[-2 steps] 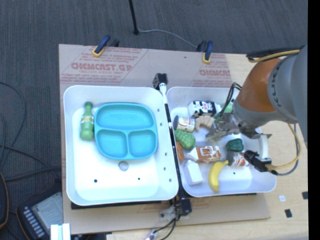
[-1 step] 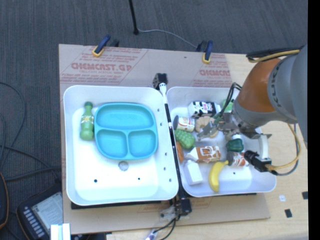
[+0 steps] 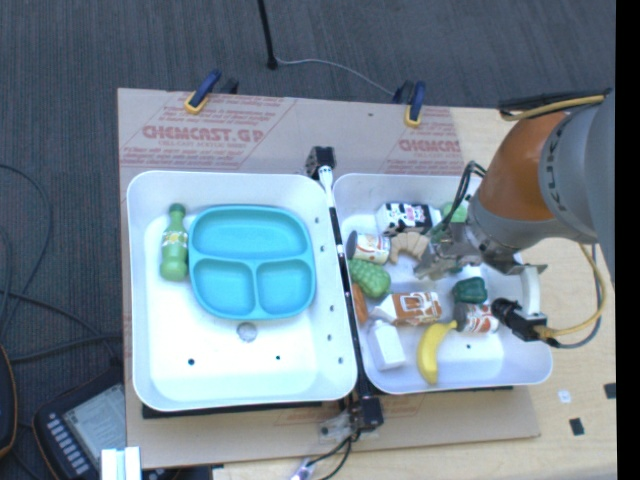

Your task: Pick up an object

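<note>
Two shallow white bins sit side by side on the table (image 3: 200, 138), which is covered with brown printed cardboard. In the camera view, the left bin (image 3: 150, 368) holds a blue divided tray (image 3: 252, 263) near its middle and a green bottle (image 3: 175, 243) lying just left of the tray. The right bin (image 3: 520, 368) is crowded: a black-and-white carton (image 3: 405, 214) at the far side, a green bumpy item (image 3: 370, 279) by the left wall, an orange-labelled packet (image 3: 415, 308) in the middle, a banana (image 3: 431, 350) and a white block (image 3: 388, 347) at the near side, and a dark green item (image 3: 470, 290) to the right. The grey-and-orange arm (image 3: 540, 183) reaches in from the right, and its hand (image 3: 438, 258) is low over the middle of the right bin, among the items. Whether the hand is open, closed, or gripping anything cannot be told.
</note>
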`<state>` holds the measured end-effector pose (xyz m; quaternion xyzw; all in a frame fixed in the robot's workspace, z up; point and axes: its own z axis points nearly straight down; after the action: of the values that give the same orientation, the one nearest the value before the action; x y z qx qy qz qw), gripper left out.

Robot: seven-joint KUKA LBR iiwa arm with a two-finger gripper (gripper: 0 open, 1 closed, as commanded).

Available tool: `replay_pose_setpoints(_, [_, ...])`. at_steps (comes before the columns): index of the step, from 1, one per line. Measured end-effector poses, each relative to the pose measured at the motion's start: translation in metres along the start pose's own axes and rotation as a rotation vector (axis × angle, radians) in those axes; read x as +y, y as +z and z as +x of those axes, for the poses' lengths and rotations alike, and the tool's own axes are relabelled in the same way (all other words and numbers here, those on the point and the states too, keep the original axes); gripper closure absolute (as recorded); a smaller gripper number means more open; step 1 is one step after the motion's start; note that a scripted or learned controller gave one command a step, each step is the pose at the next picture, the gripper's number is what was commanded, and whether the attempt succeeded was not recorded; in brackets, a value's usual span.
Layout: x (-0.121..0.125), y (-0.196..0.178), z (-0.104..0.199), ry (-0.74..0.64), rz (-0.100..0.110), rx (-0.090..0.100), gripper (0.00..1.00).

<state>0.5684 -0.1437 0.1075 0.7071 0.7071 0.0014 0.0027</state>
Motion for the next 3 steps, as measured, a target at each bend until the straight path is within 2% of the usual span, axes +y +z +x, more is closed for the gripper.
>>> replay_pose_setpoints(1, [0.000,0.000,0.000,0.000,0.000,0.000,0.00])
replay_pose_setpoints(2, [-0.063,0.019,0.046,0.002,-0.003,-0.003,0.00])
replay_pose_setpoints(3, [-0.062,0.009,0.046,0.002,-0.005,-0.002,1.00])
